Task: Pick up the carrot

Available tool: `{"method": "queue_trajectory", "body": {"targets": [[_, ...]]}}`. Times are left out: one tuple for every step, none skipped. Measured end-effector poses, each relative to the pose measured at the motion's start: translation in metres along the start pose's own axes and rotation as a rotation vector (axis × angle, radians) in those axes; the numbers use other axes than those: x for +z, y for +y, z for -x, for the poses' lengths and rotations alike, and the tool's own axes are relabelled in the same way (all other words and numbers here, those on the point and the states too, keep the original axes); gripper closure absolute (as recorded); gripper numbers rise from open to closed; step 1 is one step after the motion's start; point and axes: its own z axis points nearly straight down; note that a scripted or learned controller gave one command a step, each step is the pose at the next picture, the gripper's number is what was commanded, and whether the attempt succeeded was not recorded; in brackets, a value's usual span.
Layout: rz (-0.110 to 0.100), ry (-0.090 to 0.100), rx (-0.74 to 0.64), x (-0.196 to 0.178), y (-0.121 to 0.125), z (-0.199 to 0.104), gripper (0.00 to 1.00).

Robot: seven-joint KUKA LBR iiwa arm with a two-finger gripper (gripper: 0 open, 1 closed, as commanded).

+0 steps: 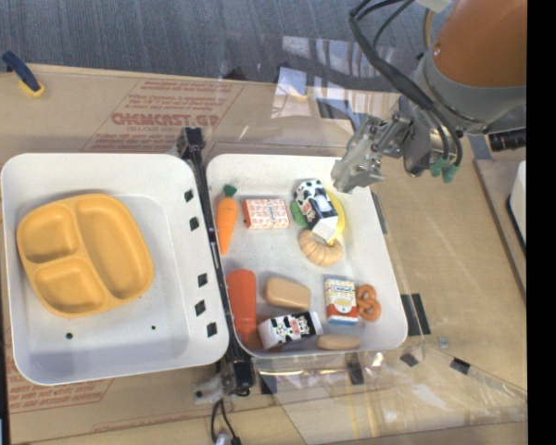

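The carrot (226, 221) lies along the right bin's (389, 276) left wall, just beside a small carton (266, 213), with a long red-orange piece (242, 302) below it. The gripper (357, 167) hovers over the bin's upper right rim (near a cow-patterned carton (309, 196)); whether it grips anything I cannot tell.

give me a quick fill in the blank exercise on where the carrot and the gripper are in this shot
1. The carrot lies in the ____ bin, going by the camera view.
2. The carrot rests against that bin's ____ wall.
3. The yellow divided tray sits in the ____ bin.
4. The gripper hovers over the right bin's ____ corner, apart from the carrot.

Missing words: right; left; left; upper right (far right)
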Motion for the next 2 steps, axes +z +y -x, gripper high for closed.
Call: {"method": "queue_trajectory", "body": {"targets": [[0.0, 0.012, -0.332, -0.025, -0.04, 0.047, 1.0], [0.003, 0.012, -0.735, -0.035, -0.103, 0.063, 1.0]]}}
